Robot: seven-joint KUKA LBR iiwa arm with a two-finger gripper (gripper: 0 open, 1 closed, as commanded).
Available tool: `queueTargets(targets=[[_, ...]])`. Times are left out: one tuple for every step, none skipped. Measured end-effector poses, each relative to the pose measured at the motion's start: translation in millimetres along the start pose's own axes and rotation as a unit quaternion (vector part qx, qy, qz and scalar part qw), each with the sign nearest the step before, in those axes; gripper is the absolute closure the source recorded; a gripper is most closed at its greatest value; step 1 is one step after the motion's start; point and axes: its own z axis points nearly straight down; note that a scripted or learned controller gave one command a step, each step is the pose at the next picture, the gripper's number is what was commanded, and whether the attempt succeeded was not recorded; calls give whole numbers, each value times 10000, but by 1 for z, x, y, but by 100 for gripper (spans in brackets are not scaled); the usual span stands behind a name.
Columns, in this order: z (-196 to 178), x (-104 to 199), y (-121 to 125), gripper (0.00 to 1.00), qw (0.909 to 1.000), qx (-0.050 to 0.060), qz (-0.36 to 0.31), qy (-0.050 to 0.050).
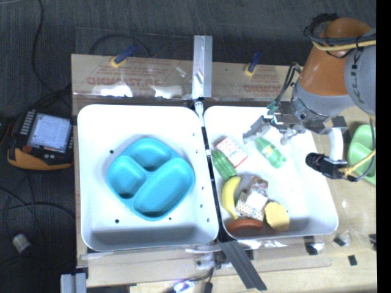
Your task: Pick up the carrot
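An orange-brown, carrot-like piece (243,226) lies at the front edge of the right bin (305,188), partly under a white checked box (250,207) and beside a yellow lump (277,216). My gripper (270,133) hangs over the back of that bin, well behind the carrot-like piece. Its fingers are spread open, with nothing between them. A green bottle (271,152) lies just in front of the fingers.
Also in the right bin are a red-and-white box (231,151), a green vegetable (222,163), a banana (230,194) and a brown wrapper (255,185). The left bin (98,127) holds a blue divided plate (151,177). A green object (361,142) sits off to the right.
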Motion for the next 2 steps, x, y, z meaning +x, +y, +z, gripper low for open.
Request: queueTargets(targets=[[-76,-12,-61,0,9998,-4,-176,-5],[-67,-14,-98,0,9999,1,132,0]])
